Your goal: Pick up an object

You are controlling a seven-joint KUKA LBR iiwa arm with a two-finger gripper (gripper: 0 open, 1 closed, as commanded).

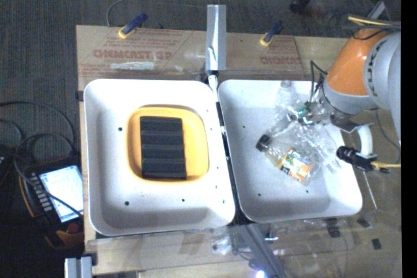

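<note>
Camera view: arm is reaching over the right bin, gripper sitting among clear bottles; tray is lying in the left bin.

The arm hides its pincer; frame's right edge crops it.

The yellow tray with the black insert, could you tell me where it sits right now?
The yellow tray lies in the middle of the left white bin, across the divider from the clear plastic bottle.

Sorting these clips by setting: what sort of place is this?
Probably a robotics lab or test bench: a robot arm over two white bins, boards held by clamps, and cables on carpet.
</note>
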